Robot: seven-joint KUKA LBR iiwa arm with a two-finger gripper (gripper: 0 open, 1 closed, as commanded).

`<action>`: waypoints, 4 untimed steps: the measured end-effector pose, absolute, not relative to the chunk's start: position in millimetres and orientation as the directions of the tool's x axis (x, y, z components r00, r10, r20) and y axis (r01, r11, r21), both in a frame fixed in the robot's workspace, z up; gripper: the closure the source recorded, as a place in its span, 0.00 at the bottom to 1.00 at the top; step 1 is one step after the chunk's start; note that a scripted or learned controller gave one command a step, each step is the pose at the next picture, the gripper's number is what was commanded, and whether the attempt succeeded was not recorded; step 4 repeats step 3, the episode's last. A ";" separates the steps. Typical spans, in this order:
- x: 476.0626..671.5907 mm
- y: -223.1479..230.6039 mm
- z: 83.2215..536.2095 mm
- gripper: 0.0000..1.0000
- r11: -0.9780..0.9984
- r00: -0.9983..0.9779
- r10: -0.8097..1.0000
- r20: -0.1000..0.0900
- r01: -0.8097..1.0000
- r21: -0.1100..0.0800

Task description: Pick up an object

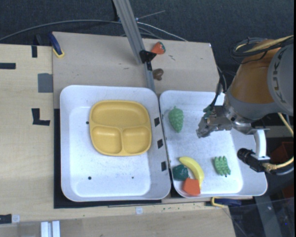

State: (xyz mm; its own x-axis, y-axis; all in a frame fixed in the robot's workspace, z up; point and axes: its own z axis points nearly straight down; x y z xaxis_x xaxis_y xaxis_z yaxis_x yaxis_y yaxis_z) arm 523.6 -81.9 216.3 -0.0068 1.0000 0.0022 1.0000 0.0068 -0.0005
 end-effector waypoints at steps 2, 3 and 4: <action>512.0 30.4 233.0 1.00 0.008 -0.008 1.000 0.002 1.000 -0.002; 506.9 75.5 233.9 1.00 0.007 -0.007 1.000 0.001 1.000 -0.003; 506.9 75.5 233.9 1.00 0.007 -0.007 1.000 0.001 1.000 -0.003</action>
